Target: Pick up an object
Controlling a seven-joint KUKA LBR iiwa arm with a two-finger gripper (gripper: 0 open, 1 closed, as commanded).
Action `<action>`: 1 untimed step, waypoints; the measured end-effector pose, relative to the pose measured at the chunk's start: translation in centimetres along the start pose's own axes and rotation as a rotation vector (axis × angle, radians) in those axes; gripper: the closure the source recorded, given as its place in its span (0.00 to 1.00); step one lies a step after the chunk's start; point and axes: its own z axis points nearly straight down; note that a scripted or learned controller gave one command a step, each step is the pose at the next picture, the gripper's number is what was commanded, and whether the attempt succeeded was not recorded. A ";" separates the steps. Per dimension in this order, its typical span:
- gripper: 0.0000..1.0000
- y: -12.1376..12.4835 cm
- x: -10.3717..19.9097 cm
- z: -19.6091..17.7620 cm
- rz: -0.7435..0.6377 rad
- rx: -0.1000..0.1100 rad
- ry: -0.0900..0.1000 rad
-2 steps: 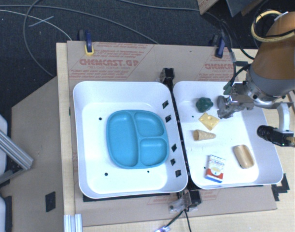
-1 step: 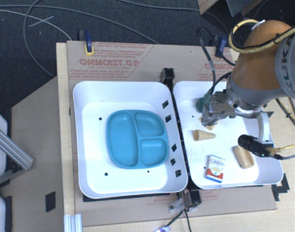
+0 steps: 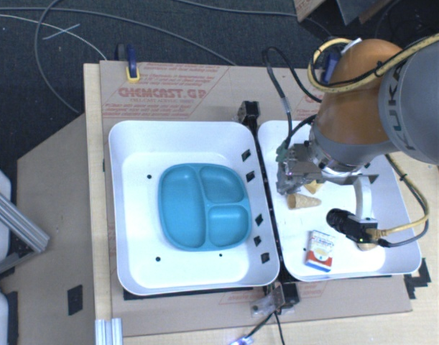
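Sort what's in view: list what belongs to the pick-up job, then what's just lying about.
Job: claw, over the right bin; tan wedge close by it; small red, white and blue box.
Lying about: blue divided plate in the left bin; clamp on the board's edge; loose cables on the floor.

Pale wooden bench (image 3: 57, 185). A brown sheet (image 3: 169, 77) printed "CHEMCAST GP" lies flat on it. A small blue-and-yellow clamp (image 3: 132, 63) sits at the sheet's far left edge. Two shallow white bins sit side by side on the sheet, inner rims close together: left bin (image 3: 122, 164), right bin (image 3: 363, 261).
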 end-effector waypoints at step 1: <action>1.00 -1.3 4.6 0.4 -0.001 0.000 0.000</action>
